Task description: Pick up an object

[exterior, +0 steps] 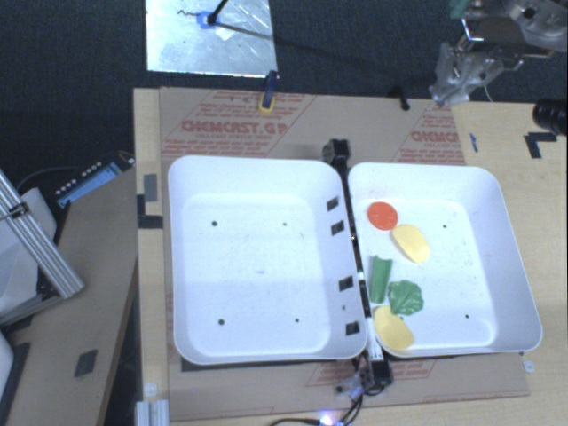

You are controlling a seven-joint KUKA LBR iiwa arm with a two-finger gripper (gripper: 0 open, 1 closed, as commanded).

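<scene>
The right bin (497,238) holds several small objects near its left side: a red-orange disc (382,216), a pale yellow oval piece (411,242), a green stick (380,279), a leafy green piece (406,297) and a yellow piece (392,328) at the front corner. My gripper (450,85) hangs high at the upper right, beyond the far edge of the right bin and well away from all the objects. Nothing shows between its fingers.
The left bin (257,256) lies beside the right one, joined along a black clipped seam (351,247). A shiny metal sheet (210,23) lies at the back left. A yellow-blue clip (267,98) sits on the cardboard base. Metal rails (35,247) stand at the far left.
</scene>
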